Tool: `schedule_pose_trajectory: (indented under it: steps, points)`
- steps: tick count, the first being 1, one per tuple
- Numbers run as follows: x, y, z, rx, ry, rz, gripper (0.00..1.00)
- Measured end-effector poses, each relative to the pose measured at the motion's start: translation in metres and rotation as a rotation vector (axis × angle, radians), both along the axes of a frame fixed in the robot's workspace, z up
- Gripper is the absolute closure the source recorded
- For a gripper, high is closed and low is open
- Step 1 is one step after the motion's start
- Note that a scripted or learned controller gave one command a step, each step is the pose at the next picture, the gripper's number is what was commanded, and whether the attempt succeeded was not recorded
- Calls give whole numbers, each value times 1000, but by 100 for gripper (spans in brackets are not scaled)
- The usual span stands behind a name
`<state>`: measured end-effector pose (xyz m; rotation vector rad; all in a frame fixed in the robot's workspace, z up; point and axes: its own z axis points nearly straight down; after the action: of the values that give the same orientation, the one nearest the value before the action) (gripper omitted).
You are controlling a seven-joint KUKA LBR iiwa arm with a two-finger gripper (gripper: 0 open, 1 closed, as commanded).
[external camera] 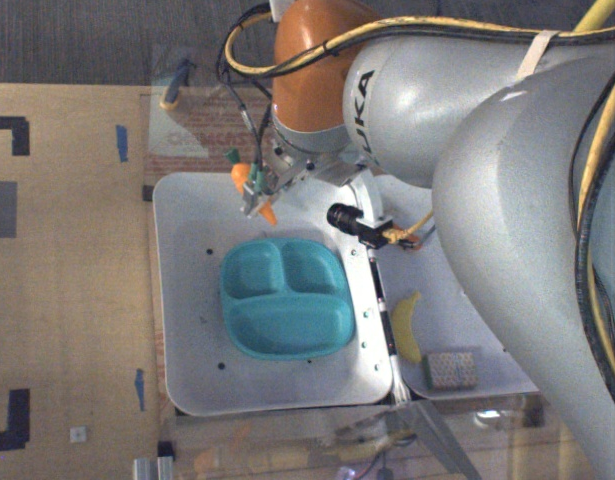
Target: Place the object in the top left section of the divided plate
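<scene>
A teal divided plate point(284, 302) lies in the left white bin point(187, 298), with two small sections at its far side and one large section at its near side. My gripper point(253, 200) hangs above the bin's far edge, just beyond the plate's top left section. It is shut on an orange carrot point(243, 176) with a green top; the carrot's orange tip point(269, 214) pokes out below the fingers.
A yellow banana point(408, 326) and a small grey speckled block point(451, 369) lie in the right bin. The arm's large grey body covers most of the right bin. A clear panel with a printed sheet point(192, 128) sits beyond the left bin.
</scene>
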<state>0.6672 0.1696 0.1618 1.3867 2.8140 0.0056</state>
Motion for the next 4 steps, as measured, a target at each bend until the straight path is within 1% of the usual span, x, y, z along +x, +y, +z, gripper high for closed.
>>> schedule_pose_trajectory:
  steps: [1,2,3,4]
  points:
    - [-40,-36,1,-1,5,109,100]
    - [-33,-17,7,-1,-1,364,100]
    - [-15,-44,-56,4,-23,545,100]
    - [-87,-57,-14,-3,-11,431,100]
